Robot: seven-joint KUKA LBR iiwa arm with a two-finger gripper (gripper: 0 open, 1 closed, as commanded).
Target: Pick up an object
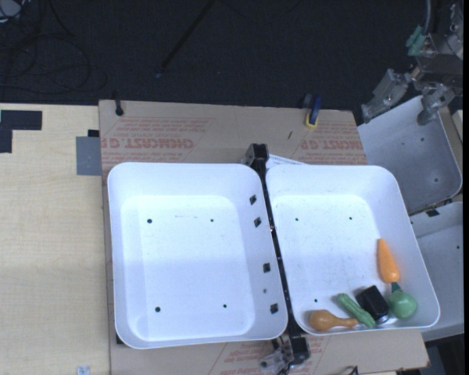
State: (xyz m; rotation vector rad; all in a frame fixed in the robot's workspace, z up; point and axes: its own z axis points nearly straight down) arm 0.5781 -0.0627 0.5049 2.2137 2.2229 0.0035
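While the arm (434,61) is waiting top right, nothing is being lifted.
Carrot (388,261) is lying in the right bin (328,186); end effector state possibly hidden, cannot tell; next calling for reaching down.

small objects (371,303) clustered in right bin's (328,186) near-right corner

Bright, even overhead light washes out the white bins (187,176), background dark, picture slightly soft and grainy
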